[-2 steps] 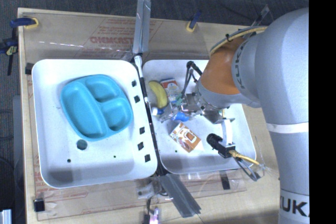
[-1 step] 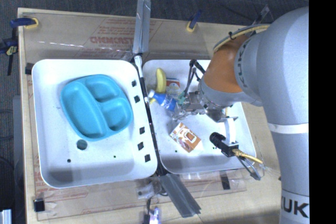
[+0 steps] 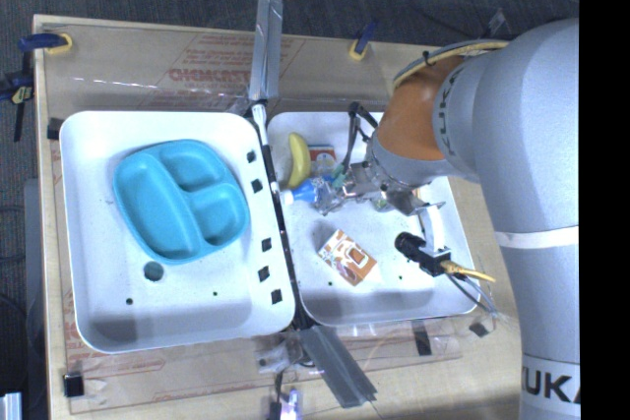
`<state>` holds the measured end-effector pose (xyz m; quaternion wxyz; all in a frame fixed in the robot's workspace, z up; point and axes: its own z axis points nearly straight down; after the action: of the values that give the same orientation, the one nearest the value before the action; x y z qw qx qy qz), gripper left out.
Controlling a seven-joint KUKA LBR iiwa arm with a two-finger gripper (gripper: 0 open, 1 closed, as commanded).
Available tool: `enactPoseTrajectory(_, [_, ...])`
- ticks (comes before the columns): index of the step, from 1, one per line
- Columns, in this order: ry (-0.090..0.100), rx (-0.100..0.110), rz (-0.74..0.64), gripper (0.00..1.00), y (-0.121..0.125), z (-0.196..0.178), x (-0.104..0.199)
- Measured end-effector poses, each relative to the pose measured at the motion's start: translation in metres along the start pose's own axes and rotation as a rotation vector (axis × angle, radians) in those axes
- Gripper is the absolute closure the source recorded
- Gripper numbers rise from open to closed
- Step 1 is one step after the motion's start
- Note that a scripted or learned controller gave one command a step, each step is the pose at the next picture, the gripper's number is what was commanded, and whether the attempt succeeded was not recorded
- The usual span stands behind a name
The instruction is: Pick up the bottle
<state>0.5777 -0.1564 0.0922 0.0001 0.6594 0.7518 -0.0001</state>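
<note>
Nearest the camera, a brown-and-white packet (image 3: 346, 258) lies flat on the floor of the right bin (image 3: 394, 305). Beyond it, at mid-bin, the hand (image 3: 335, 196) reaches in from the view's right on the grey arm (image 3: 512, 113) and meets the bottle (image 3: 315, 192), a clear, blue-tinted thing lying near the bin's left wall; whether the hand is released or grasping cannot be told. Farther back, a banana (image 3: 297, 159) stands along that wall, a small red-and-white box (image 3: 321, 153) just beside it. The left bin (image 3: 89, 310) holds a blue tray (image 3: 182, 197). Both bins rest on the desk (image 3: 148, 64).
</note>
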Motion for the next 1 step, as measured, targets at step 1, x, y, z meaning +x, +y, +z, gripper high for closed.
enactPoseTrajectory(1, [0.002,0.002,-0.155,1.0,-0.0662,-0.0829,0.0083])
